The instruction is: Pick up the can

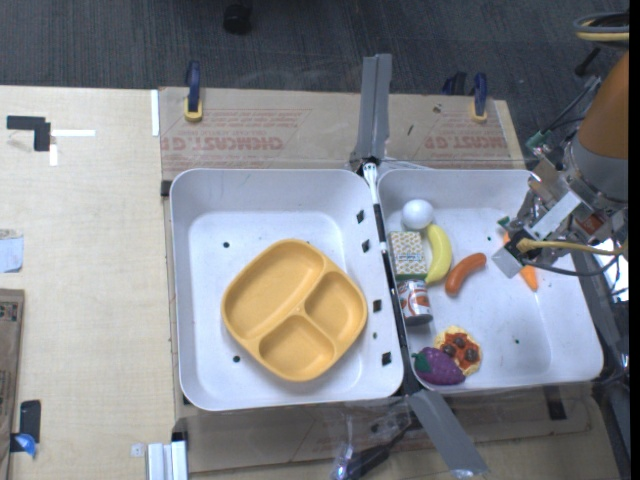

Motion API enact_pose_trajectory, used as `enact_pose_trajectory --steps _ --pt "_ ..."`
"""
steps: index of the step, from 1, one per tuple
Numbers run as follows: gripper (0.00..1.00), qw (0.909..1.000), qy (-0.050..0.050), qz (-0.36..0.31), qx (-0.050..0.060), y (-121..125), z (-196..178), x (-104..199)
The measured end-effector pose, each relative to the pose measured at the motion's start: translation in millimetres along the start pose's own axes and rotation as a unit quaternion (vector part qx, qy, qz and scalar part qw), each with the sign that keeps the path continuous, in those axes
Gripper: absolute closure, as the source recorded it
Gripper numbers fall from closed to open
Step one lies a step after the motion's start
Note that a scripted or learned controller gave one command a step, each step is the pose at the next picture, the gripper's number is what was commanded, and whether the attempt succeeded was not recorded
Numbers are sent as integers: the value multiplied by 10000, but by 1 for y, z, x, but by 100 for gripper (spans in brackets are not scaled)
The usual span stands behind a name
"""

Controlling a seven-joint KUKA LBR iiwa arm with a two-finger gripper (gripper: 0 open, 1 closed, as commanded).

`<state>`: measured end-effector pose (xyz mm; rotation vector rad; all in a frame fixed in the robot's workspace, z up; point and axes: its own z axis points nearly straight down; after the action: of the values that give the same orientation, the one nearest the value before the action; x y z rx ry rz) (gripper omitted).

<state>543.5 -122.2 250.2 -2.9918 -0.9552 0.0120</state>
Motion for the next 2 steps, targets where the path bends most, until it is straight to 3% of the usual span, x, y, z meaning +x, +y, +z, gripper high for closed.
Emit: enact_pose_trajectory --steps 1,2 --pt "100 9998 -4 181 1 -9 27 90" --pt "100 9999 -6 134 -1 -81 -4 96"
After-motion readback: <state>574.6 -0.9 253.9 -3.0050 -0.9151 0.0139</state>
